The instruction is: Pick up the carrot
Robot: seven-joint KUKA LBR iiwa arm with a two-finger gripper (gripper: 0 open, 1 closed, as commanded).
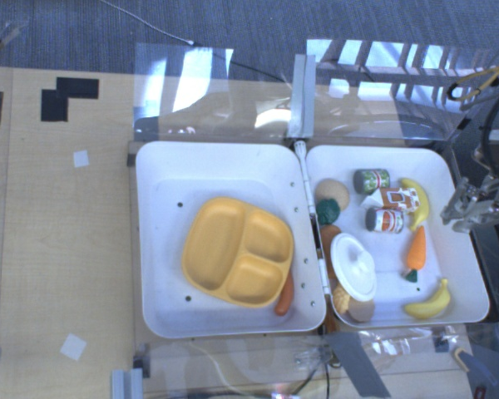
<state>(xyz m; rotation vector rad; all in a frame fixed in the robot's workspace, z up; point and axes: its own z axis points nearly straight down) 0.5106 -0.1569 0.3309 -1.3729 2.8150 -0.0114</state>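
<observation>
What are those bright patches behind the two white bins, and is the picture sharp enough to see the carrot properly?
In the camera view, the bright patches look like light glaring off clear panels behind the bins. The carrot in the right bin reads clearly, though small and slightly soft; the gripper at the right edge is blurrier.

Gripper (474, 207) hangs at the right edge of the frame, about mid-height (metal parts blurry), arm reaching in from the right.

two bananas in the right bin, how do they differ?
The upper banana runs roughly top to bottom beside the cans; the lower banana lies slanted near the bin's lower right corner. The carrot lies between them. Both are yellow and curved.
</observation>
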